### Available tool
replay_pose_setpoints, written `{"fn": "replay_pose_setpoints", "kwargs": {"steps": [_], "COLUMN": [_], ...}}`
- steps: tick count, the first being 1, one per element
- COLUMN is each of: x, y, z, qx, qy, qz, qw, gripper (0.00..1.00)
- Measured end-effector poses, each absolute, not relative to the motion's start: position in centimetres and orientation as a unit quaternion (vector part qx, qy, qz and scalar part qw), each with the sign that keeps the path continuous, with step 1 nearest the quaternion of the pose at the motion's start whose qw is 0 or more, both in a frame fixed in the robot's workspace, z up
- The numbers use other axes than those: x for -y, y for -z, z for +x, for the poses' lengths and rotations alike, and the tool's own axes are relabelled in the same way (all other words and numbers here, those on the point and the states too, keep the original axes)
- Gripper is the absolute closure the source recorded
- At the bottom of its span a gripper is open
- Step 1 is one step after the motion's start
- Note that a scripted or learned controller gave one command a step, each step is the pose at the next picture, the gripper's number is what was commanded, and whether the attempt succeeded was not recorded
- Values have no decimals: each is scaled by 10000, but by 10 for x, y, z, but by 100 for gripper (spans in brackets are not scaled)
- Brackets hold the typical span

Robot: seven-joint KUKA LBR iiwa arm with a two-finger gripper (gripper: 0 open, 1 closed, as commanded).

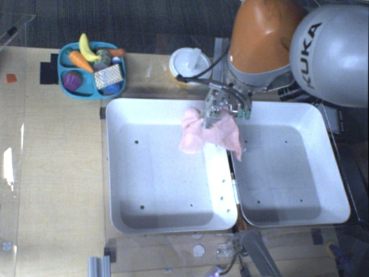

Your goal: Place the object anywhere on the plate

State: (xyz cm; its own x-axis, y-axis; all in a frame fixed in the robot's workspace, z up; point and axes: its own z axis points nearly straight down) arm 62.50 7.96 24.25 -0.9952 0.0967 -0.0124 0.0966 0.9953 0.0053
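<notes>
I am looking down on two white bins sitting side by side. The gripper is hanging over the top edge of the left bin, close to where it meets the right bin. A pink cloth is dangling from the gripper. The top of the cloth is bunching up between the fingers, so the fingers are pinching it closed. The rest of the cloth is drooping down and spreading out, and its right corner is reaching across the gap toward the right bin.

The blue plate is sitting on the bench, past the top left corner of the left bin, well apart from the cloth. It is holding toy food: a banana, a carrot and a purple piece. A white cup is standing behind the bins, near the arm.
</notes>
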Motion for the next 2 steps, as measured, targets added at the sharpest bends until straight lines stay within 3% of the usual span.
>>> {"fn": "replay_pose_setpoints", "kwargs": {"steps": [1, 2], "x": [-128, -128], "y": [-231, -231], "z": [614, 614], "qx": [-10000, -10000], "qy": [-23, -23], "qz": [0, 1], "qw": [54, 57], "gripper": [100, 0]}}
